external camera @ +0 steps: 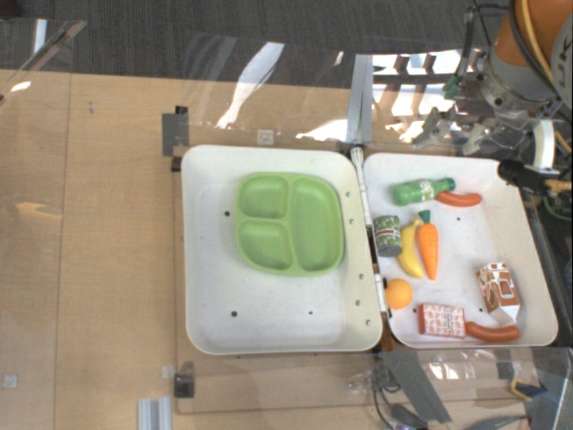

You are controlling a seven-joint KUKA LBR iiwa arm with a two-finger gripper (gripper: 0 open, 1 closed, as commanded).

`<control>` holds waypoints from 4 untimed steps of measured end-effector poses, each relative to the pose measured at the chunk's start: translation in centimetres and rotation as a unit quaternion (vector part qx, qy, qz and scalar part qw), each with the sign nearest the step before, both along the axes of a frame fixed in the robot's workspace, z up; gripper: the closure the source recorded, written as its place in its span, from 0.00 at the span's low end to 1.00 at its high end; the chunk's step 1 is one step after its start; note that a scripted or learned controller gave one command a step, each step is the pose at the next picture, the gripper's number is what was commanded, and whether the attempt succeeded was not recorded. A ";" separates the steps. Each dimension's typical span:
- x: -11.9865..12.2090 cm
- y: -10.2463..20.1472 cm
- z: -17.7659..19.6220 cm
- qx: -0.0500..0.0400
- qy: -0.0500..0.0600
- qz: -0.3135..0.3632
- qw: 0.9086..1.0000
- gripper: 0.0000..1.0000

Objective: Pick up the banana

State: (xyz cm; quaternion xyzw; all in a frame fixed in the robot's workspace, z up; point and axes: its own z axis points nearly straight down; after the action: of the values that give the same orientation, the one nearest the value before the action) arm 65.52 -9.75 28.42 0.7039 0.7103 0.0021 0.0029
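A pale wooden bench (89,240) carries 2 white bins side by side, and the left bin (269,316) holds a green divided plate (291,222). The banana (409,251) lies in the right bin (506,236) near its left wall, touching a carrot (430,249) and just beside a small can (387,236). The gripper (461,128) hangs over that bin's far rim, well apart from the banana; I cannot tell whether it is open or closed, and nothing shows in its grasp.

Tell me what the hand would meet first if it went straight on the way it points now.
Probably the far rim of the right bin, not the banana; the hand hangs above that edge, though depth is unclear.
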 end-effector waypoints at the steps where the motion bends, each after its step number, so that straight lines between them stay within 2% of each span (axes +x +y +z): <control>1: -1.8 -1.4 -18.6 0.000 0.002 0.093 0.996 0.00; 2: -6.3 0.0 -19.0 -0.003 -0.009 0.100 0.995 0.00; 3: -6.0 0.0 -17.7 -0.005 -0.014 0.101 0.995 1.00; 4: -3.5 8.6 -9.7 0.000 -0.001 0.088 0.996 1.00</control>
State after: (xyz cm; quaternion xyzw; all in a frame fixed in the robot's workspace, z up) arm 62.05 -1.17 18.70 0.6389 0.7693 0.0030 0.0029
